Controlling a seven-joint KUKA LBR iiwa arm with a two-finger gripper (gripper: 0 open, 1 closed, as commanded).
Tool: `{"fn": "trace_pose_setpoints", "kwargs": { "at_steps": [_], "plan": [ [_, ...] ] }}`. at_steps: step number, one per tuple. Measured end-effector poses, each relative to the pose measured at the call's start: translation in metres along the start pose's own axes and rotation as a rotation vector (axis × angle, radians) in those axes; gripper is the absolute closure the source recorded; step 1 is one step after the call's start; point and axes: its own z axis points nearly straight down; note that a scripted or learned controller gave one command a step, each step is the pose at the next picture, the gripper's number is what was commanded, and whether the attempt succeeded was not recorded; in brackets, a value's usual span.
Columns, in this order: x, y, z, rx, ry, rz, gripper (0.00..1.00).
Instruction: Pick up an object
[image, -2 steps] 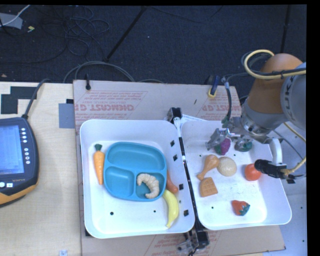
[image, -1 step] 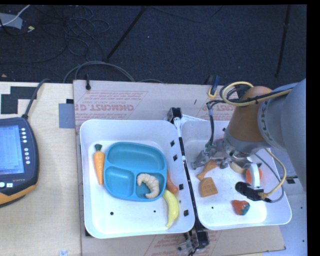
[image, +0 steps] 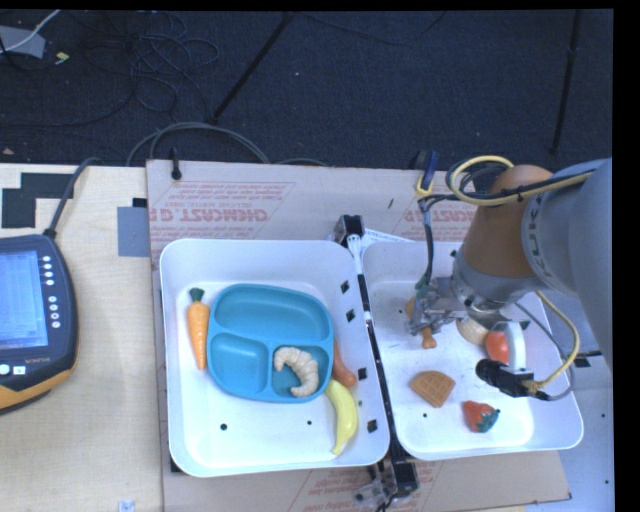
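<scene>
My gripper is down in the right bin, near that bin's left-centre, with the grey arm and its orange band coming in from the right. A small orange piece lies just below the gripper tip; whether it is touched I cannot tell. A brown waffle-like biscuit lies on the bin floor in front of the gripper. A strawberry sits toward the front right. A red and white piece and a beige piece lie beside the wrist, partly hidden by it.
The left bin holds a blue divided plate with a shrimp on it, a carrot at its left, a banana at front right and a reddish piece by the divider. A tablet lies at far left.
</scene>
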Motion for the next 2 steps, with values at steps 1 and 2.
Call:
{"fn": "trace_pose_setpoints", "kwargs": {
  "at_steps": [1, 2],
  "plan": [
    [0.064, 0.032, -0.107, -0.011, -0.001, -0.01, 1.0],
    [0.107, 0.055, -0.174, -0.011, 0.0, -0.009, 1.0]
  ]
}}
